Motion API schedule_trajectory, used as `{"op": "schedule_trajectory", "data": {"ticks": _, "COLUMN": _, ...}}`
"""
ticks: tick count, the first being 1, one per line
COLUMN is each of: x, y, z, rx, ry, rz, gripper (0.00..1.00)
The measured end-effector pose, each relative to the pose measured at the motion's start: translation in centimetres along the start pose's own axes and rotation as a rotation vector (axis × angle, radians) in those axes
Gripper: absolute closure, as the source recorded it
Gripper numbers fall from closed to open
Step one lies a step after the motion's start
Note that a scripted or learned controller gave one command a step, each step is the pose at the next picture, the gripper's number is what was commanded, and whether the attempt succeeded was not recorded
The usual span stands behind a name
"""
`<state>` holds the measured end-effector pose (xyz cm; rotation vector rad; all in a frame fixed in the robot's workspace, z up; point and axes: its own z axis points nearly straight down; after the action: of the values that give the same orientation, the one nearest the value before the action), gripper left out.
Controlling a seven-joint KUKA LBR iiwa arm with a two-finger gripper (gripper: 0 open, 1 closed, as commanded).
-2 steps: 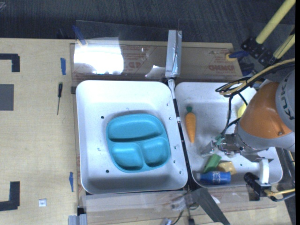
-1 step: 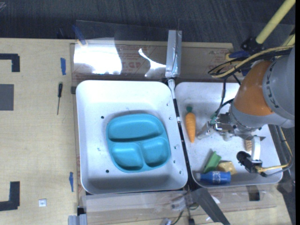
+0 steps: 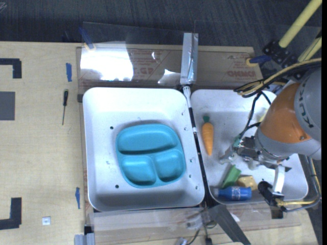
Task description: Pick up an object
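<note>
Claw [image 3: 236, 156] hangs low over the right-hand shallow white bin [image 3: 219, 100], under the grey arm with its orange band [image 3: 286, 117]; whether it is wide or narrow I cannot tell, since the wrist hides most of it, and nothing shows gripped in it. Just below it, near the bin's front wall, lie a green block-shaped piece [image 3: 231, 176], a small yellowish lump [image 3: 247, 180] and a blue cylindrical bottle [image 3: 234, 193], close together and partly touching. An orange toy carrot with a green top [image 3: 207, 137] lies apart, along the bin's left wall. The left-hand white bin [image 3: 99, 111] holds a turquoise plastic tray with three compartments [image 3: 150, 153]. Both bins rest on the pale wooden desk [image 3: 36, 152].

By my reading this is the approach step: the claw is above the cluster, not yet on anything. The next move calls for a straight descent onto a single piece, probably the green one, without nudging its neighbours.
</note>
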<state>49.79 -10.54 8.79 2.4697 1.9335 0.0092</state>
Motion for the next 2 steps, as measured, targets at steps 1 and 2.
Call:
{"op": "schedule_trajectory", "data": {"ticks": 1, "x": 0.2, "y": -1.9, "z": -4.2, "rx": 0.007, "ry": -0.001, "rz": -0.123, "gripper": 0.0}}
{"op": "schedule_trajectory", "data": {"ticks": 2, "x": 0.9, "y": -2.0, "z": 0.0, "rx": 0.005, "ry": 0.0, "rz": -0.227, "gripper": 0.0}}
